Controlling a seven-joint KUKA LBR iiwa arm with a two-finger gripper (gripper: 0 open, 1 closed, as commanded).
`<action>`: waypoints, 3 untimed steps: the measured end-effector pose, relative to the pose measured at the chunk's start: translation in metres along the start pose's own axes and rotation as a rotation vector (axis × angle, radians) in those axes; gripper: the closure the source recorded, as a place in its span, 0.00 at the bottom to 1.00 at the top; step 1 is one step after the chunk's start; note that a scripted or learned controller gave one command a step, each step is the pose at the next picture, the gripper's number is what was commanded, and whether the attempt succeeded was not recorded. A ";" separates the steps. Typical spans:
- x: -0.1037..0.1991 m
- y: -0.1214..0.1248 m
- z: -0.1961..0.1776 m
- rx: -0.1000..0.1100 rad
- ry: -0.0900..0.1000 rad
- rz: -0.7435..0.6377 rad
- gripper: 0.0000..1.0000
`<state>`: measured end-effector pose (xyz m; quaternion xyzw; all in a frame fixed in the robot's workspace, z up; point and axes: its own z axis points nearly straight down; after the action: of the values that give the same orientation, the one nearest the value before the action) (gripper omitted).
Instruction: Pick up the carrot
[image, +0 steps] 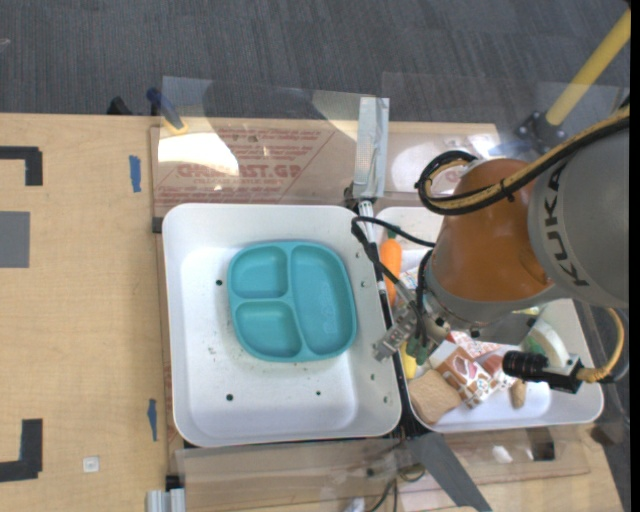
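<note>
Two white bins sit on the desk (70, 300) — a teal divided plate (293, 300) in the left; the carrot (390, 258) lies at the right bin's (580, 400) nine o'clock edge.

The arm (500, 235) hangs over the right bin (580, 405), carrot (390, 258) (orange) beside the left bin's (190, 300) wall.

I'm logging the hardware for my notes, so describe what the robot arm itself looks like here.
The arm is a thick grey cylinder with black KUKA lettering, and a broad glossy orange band above the wrist. Black and yellow cables loop across the orange part. Below it sits small silver metal hardware.
</note>
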<state>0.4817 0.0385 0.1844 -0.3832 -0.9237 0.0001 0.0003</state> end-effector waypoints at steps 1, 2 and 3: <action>-0.027 -0.029 0.000 0.000 0.000 -0.296 1.00; -0.028 -0.027 -0.011 -0.005 -0.004 -0.296 1.00; -0.077 -0.071 -0.058 -0.003 -0.009 -0.456 1.00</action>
<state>0.4859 -0.0656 0.2424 -0.1644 -0.9864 0.0001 -0.0042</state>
